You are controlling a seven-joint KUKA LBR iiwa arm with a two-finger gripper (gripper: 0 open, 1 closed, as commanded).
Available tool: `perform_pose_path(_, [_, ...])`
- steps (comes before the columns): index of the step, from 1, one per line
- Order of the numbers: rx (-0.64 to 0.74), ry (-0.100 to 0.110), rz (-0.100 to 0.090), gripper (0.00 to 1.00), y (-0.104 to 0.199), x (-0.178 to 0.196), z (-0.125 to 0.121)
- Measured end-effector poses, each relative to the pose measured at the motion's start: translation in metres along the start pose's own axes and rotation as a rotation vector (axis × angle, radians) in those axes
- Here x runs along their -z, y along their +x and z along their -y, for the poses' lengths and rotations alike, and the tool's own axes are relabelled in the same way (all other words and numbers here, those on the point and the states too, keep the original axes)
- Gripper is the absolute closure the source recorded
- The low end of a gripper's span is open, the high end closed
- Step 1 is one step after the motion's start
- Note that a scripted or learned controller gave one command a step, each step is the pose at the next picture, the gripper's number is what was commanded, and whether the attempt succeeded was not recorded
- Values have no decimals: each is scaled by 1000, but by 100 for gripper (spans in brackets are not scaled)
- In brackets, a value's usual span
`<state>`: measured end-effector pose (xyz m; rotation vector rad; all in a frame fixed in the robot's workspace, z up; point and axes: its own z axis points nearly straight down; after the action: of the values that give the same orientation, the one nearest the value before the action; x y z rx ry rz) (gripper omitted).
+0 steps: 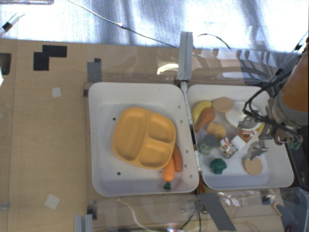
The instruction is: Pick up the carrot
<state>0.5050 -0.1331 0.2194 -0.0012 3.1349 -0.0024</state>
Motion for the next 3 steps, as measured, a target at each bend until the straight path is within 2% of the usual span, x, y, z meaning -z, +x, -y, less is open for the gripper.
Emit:
perform_pose_path(1, [-314,-1,-3,0,12,-56,-19])
perform_pose_path(2, [-308,-1,7,100,9,-43,-19])
perform_pose_path(3, [-634,-4,0,100,-27,-33,-98])
